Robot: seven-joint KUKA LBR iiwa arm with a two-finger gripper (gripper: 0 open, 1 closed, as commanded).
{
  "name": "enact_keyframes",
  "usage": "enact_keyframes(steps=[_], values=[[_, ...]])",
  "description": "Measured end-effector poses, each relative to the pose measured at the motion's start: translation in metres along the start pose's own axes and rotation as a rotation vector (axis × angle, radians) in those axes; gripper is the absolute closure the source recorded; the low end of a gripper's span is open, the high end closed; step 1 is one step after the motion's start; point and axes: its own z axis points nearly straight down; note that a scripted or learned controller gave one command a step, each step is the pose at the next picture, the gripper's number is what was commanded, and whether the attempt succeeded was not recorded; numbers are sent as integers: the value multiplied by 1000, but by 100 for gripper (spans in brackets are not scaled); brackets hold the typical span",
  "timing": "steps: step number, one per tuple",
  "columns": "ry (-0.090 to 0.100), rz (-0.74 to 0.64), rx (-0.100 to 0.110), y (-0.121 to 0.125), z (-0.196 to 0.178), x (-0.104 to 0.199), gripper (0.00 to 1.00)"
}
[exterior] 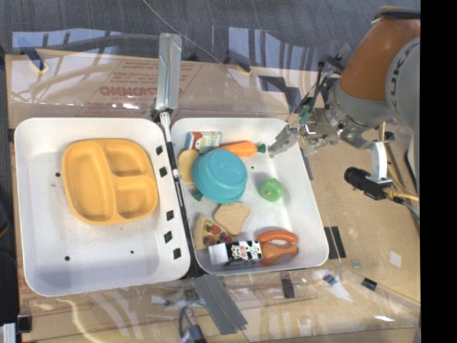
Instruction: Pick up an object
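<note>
— Clutter fills the right bin [303, 191], as we see it: one teal bowl [221, 175] upside down near its middle, one carrot [238, 148] just behind it, one small carton [205, 141] at the back left corner, one green apple [270, 190] to the bowl's right.

— And toward the front?

— We count one slice of toast [231, 219], one pizza slice [208, 231] beside it, one black-and-white box [243, 251] against the front wall, and one hot dog [277, 244] touching that box. The bowl crowds the carrot and overlaps the toast's edge.

— Where is the pincer [280, 141]?

— It hangs over the right bin's back right corner, just beside the carrot's green tip; we cannot tell whether it is released or clenched, and we see nothing between its tips.

— The left bin [43, 263]?

— One yellow divided plate [109, 179] lies there, alone, with three compartments. Both bins sit side by side on the counter [371, 249].
</note>
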Motion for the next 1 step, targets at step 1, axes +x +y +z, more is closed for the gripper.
enact_keyframes(steps=[1], values=[[0,243,-4,32,158,-2,0]])
